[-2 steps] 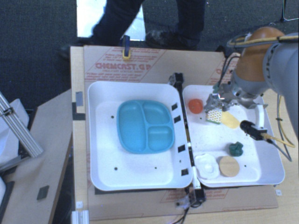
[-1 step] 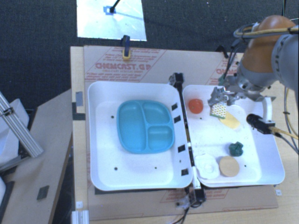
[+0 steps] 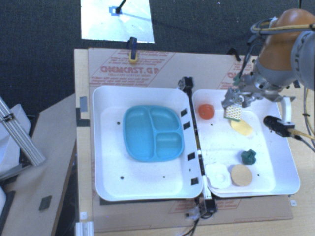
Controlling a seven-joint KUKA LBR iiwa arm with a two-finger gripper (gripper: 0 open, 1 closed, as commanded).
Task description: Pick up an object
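Note:
My gripper [image 3: 235,103] hangs over the back of the right bin [image 3: 280,154]. It is shut on a small yellow-and-white checkered piece [image 3: 233,113], which sticks out below the fingers. Just below and right of it, a pale yellow object [image 3: 242,127] lies on the bin floor. An orange ball [image 3: 206,111] sits left of the gripper near the bin's back left corner. Toward the front are a dark green object [image 3: 248,156], a tan disc [image 3: 241,175] and a white round piece [image 3: 218,175].
The left bin [image 3: 110,132] holds a blue divided tray [image 3: 153,133]. A black divider strip [image 3: 193,132] runs between the bins. A black cable fitting [image 3: 277,125] hangs from the arm over the right bin's right side.

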